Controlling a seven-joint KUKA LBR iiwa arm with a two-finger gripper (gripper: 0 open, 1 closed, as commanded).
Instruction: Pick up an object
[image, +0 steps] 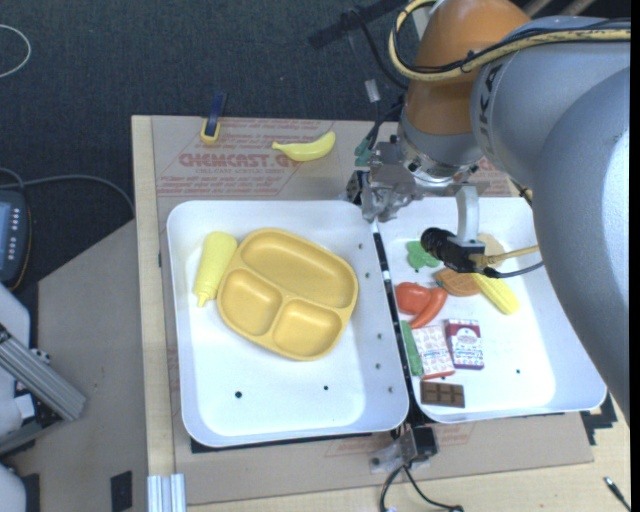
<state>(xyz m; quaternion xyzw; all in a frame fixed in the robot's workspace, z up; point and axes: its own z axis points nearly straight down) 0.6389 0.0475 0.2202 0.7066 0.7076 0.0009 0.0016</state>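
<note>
My gripper (379, 203) hangs over the back end of the divider between the two bins, with nothing seen in it. In the right bin (530, 375) lie a red pepper (420, 300), a green piece (419, 258), a yellow corn cob (496, 293), a brown round piece (459, 283), two small printed packets (432, 351) (465, 343) and a chocolate bar (443, 394). The left bin (300, 405) holds a yellow divided plate (288, 292) and a yellow bottle (212, 265) lying beside it.
A yellow banana (307, 148) lies on the cardboard behind the bins, outside them. A small blue and yellow clamp (213, 120) sits at the board's back edge. The grey arm covers the right bin's far right corner.
</note>
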